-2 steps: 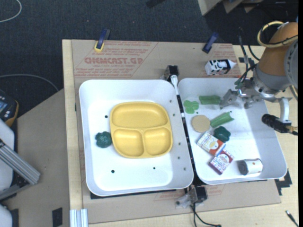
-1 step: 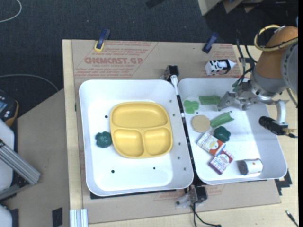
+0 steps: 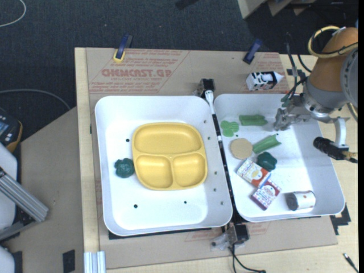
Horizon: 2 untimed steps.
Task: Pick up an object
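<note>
The gripper (image 3: 282,120) hangs low over the right bin (image 3: 330,178), at about one o'clock in that bin, close to its far wall. I cannot tell how it stands or whether it has hold of anything: from above it is a small grey cluster, and nothing can be made out in it.

No object is lifted yet, as far as can be judged. The nearest things are the green stick (image 3: 252,119), just at nine o'clock from the gripper, and the green wedge (image 3: 266,144), at about seven o'clock from it. Further toward six and seven o'clock lie the tan disc (image 3: 241,148), the dark green lump (image 3: 267,161), two red and white packets (image 3: 253,171) (image 3: 265,195) and a small can (image 3: 300,200). A light green piece (image 3: 229,128) sits by the bin's left wall.

The risks, as I judge them:
- The gripper sits between the stick and the wedge, so it may come down on bare bin floor and close on nothing.
- So near the far wall, it may catch the rim or push the stick against it.
- The flat packets and disc offer little to grip and could slide away.

The left bin (image 3: 108,152) holds a yellow tray (image 3: 169,154) and a green lump (image 3: 124,168).
</note>
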Motion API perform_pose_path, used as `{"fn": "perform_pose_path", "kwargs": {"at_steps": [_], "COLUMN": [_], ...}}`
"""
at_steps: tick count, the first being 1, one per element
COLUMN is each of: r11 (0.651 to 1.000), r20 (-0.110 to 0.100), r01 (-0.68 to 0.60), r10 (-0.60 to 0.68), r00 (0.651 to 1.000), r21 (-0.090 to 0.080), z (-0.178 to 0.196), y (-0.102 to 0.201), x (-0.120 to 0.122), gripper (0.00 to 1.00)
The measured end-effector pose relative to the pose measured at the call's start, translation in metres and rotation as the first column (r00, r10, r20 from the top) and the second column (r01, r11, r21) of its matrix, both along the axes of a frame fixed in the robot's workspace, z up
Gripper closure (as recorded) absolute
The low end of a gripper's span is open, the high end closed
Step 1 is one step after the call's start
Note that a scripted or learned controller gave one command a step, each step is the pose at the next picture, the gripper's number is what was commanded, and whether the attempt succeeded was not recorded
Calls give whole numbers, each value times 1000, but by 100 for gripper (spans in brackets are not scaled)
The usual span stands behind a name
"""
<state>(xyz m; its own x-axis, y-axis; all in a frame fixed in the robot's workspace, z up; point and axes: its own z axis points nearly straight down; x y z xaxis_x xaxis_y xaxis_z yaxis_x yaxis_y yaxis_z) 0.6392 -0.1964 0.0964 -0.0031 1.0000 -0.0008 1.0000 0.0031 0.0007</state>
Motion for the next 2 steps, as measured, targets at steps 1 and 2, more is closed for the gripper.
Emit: {"fn": "perform_pose_path", "kwargs": {"at_steps": [1, 2], "r11": [1000, 1000], "r20": [8, 9], "r01": [1, 1], "r10": [-1, -1], "r00": [1000, 1000], "r21": [-2, -2], "z": [52, 113], "y": [3, 9], "x": [11, 8], "gripper": [100, 100]}}
